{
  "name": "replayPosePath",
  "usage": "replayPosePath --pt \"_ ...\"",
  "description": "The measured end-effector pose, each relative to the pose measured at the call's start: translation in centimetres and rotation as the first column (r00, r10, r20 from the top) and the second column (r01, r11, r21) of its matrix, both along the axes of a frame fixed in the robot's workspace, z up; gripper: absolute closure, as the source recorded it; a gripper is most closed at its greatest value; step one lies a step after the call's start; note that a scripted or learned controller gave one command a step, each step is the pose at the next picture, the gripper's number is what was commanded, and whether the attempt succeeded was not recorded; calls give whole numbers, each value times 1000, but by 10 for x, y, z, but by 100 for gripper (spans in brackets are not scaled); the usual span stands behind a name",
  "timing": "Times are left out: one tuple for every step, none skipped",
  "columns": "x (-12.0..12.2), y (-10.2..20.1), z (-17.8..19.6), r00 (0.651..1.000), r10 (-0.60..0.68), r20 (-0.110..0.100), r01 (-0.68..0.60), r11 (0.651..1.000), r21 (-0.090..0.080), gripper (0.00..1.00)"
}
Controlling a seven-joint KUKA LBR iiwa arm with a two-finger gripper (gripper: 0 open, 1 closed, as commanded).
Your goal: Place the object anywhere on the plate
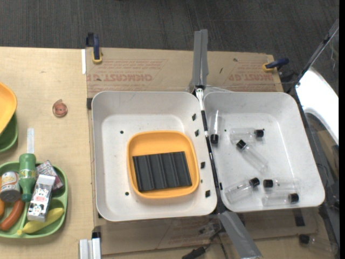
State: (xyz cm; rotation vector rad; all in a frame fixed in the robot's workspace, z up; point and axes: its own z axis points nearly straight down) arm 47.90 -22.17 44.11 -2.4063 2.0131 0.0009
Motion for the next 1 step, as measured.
replayPosePath --pt "0 11 -79 931 366 -2 -366 931 1 0"
